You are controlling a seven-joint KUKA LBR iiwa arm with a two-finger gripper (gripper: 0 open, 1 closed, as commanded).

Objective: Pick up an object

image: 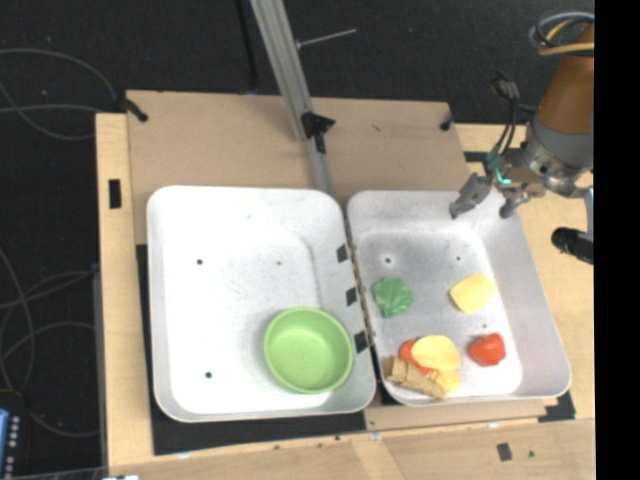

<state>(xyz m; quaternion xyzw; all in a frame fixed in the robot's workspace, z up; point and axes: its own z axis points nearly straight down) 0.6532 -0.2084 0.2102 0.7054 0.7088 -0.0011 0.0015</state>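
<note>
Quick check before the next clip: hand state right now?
Hand: open, holding nothing, hanging above the far edge of the right bin.

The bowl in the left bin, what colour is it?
Light green, seen clearly in the camera view: the bowl sits near the bin's front right corner.

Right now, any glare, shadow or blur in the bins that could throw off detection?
Camera view: lighting is even and soft; the left bin floor looks bright, nearly washed out; a grey shadowed patch lies on the right bin floor under the gripper; the green bowl and small toy foods read soft but distinguishable; the gripper is slightly blurred.
</note>
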